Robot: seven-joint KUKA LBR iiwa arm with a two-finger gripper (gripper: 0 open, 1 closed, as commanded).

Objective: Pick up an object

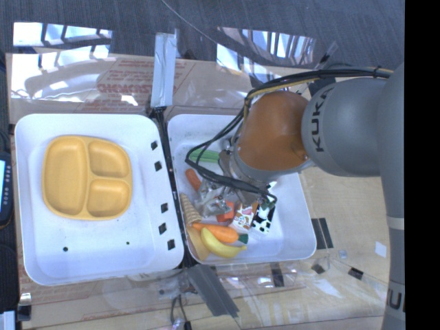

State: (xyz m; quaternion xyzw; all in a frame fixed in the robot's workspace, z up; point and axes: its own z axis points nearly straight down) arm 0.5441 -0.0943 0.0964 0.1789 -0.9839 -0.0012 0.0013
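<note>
Grey arm (357,126) reaches in from the right, wrist bent downward

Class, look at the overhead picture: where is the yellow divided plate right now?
The yellow divided plate lies in the left white bin, toward its upper left part, apart from the pile of toy food in the right bin.

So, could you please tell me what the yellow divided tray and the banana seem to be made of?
The yellow divided tray looks like moulded plastic with a matte finish: uniform colour, soft rounded compartment edges, no glare. The banana seems a plastic toy, smooth and slightly glossy, with flat even yellow; I cannot be sure.
</note>
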